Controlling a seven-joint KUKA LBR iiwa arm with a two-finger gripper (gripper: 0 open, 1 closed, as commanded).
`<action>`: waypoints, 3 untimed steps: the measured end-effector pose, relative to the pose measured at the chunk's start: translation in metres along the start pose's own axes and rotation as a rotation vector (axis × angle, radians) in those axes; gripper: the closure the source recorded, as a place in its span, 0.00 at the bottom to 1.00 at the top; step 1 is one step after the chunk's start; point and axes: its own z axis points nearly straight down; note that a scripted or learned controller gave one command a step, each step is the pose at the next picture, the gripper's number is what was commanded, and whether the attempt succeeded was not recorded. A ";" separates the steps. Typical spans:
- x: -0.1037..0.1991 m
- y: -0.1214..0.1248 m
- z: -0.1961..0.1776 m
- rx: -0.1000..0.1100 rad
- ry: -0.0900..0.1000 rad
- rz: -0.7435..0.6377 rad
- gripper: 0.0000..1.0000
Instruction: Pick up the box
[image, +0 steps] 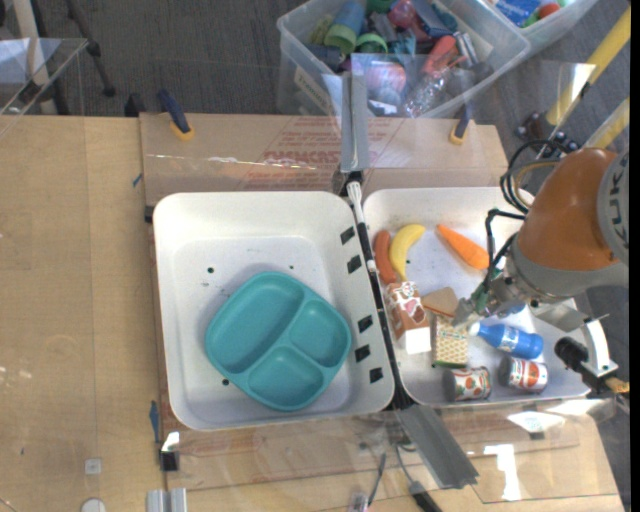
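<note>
We are hovering our end effector (478, 303) low in the right bin (575, 398), just beside the box (450, 346). The box is lying flat, not lifted yet. We cannot tell its grip.

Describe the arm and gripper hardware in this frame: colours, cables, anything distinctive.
The arm comes in from the right: grey casing with a broad, rounded orange band above the wrist. Black cables loop along its left side near the band. Below the band sits a paler grey wrist section. The gripper is small and dark, too blurred to make out finger detail. No readable markings.
</note>
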 end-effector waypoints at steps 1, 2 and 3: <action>-0.006 0.063 0.034 -0.011 -0.006 0.164 0.00; -0.014 0.100 0.034 -0.013 -0.005 0.420 0.00; -0.003 0.068 0.033 -0.014 -0.005 0.218 0.00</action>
